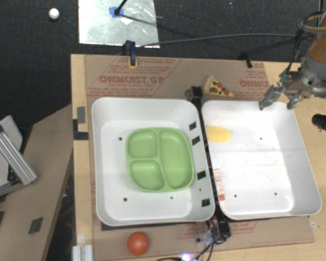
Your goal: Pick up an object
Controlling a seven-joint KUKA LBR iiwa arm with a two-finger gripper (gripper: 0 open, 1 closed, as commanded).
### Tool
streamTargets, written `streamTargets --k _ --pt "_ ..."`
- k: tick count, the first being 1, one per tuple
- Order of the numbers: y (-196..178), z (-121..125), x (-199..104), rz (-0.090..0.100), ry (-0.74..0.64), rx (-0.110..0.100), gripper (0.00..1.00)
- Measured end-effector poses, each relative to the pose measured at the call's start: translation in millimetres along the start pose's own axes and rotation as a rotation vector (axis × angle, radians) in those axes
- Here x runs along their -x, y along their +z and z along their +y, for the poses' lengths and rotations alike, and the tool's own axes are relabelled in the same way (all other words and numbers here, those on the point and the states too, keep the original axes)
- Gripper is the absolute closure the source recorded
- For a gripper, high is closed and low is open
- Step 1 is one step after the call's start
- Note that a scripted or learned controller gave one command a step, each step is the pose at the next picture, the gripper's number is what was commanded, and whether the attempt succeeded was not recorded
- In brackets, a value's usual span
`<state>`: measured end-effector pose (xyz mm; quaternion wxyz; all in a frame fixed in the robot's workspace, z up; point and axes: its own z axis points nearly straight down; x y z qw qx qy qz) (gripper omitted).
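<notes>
Task stands at its start, by my reading: the hand (pixel 279 99) hangs above the far right corner of the right bin (pixel 293 200), fingers spread apart with nothing between them. The nearest candidate, a yellow object (pixel 219 134), lies on that bin's floor near its left wall, well apart from the hand. Approach, descent, closure and lift all remain to be done.
</notes>
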<state>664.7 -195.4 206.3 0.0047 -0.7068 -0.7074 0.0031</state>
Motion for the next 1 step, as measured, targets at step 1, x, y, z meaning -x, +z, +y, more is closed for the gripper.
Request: streamTargets --k 1 --pt "-9.0 2.9 -0.6 -0.003 -0.003 0.013 0.00"
